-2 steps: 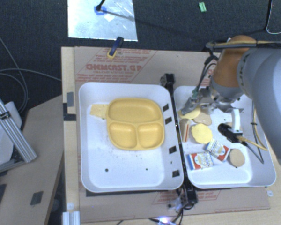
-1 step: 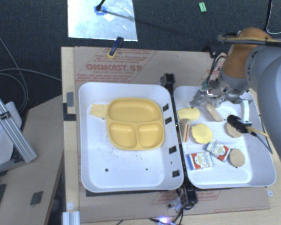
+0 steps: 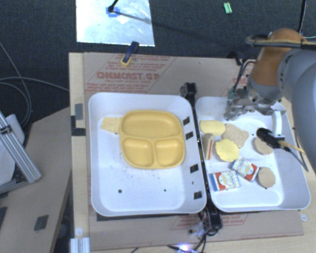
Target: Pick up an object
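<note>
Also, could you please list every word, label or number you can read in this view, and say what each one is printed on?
"CHEMCAST GP": red print on the brown board under the bins, beyond the left bin.
Fainter red print on the same board by the right bin's far corner: too blurred to read.
Two small packets with red and blue print in the right bin: too small to read.
</note>
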`<state>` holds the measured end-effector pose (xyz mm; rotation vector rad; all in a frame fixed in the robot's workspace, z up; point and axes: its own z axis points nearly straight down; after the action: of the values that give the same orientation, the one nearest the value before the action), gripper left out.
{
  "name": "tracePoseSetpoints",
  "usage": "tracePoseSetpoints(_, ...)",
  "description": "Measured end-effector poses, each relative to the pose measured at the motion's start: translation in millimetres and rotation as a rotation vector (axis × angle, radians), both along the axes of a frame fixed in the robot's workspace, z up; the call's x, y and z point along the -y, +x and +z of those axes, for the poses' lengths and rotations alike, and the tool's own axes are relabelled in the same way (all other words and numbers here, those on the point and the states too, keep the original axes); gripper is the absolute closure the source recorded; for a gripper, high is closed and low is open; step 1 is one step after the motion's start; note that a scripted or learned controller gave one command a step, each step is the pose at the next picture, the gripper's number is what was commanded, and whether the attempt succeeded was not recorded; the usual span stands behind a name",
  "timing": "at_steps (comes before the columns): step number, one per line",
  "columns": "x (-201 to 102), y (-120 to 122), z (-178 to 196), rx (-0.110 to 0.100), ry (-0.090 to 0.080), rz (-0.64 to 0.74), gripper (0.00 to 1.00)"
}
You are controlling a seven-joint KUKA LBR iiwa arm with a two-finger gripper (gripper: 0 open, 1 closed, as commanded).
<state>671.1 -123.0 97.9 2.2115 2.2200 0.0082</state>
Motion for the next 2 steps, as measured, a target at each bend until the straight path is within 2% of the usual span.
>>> tracePoseSetpoints(1,90.9,-19.1,96.8,0.002,-0.006,-0.009,1.00)
tracePoseSetpoints(2,83.7,-18.9,89.9,-0.005,0.000,-0.001,0.00)
